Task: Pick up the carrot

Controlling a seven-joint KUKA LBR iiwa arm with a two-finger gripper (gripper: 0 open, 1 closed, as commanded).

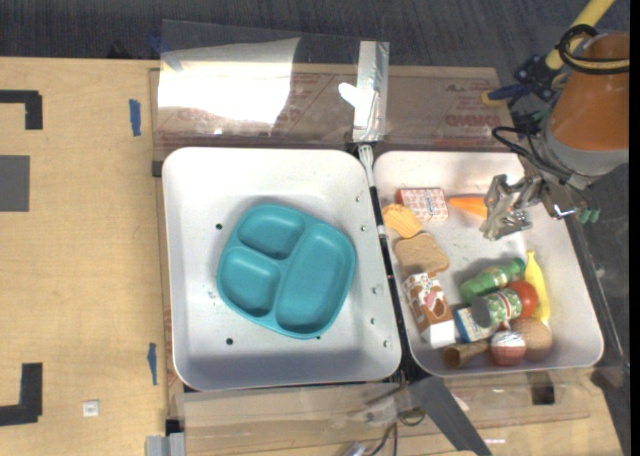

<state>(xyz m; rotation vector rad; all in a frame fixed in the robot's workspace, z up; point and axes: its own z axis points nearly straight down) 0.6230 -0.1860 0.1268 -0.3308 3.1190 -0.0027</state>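
An orange carrot [466, 206] lies near the back of the right bin [580, 274], its tip pointing left. My gripper [508, 214] hangs just to the right of the carrot's thick end, with metal fingers pointing down over the bin floor. Nothing shows between the fingers. The arm's orange band [592, 104] is above the bin's back right corner.
The right bin also holds a pink box [423, 204], a slice of bread [421, 255], a green bottle [491, 278], a banana [538, 284], a tomato [522, 302] and several other toy foods. A teal divided plate [287, 269] sits in the left bin [190, 244].
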